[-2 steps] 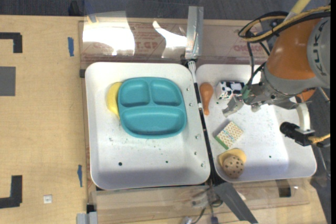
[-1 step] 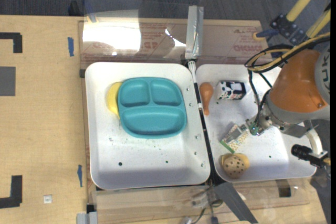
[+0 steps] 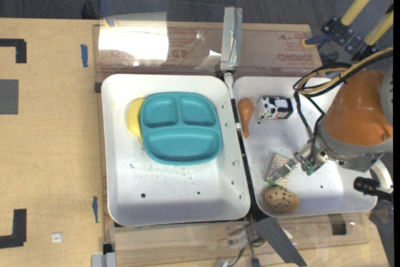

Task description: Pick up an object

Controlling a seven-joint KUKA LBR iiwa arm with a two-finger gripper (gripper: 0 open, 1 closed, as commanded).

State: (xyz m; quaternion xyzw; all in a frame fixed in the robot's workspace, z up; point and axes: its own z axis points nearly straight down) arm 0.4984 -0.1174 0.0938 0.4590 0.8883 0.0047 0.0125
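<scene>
In the right bin (image 3: 328, 196) my gripper (image 3: 280, 170) hangs low near the front, pointing left and down from the grey wrist and orange band (image 3: 359, 110). Just below its tip lies a tan speckled cookie-shaped object (image 3: 280, 199), close to it but apparently apart. A black-and-white patterned box (image 3: 275, 107) lies at the bin's back. An orange carrot-like piece (image 3: 245, 114) rests against the left wall. I see nothing clearly held.
The left bin (image 3: 175, 208) holds a teal divided plate (image 3: 181, 127) lying partly over a yellow object (image 3: 133, 117). A clear plastic sheet and a metal divider post (image 3: 230, 40) stand behind the bins. Black cables (image 3: 306, 103) loop over the right bin's back.
</scene>
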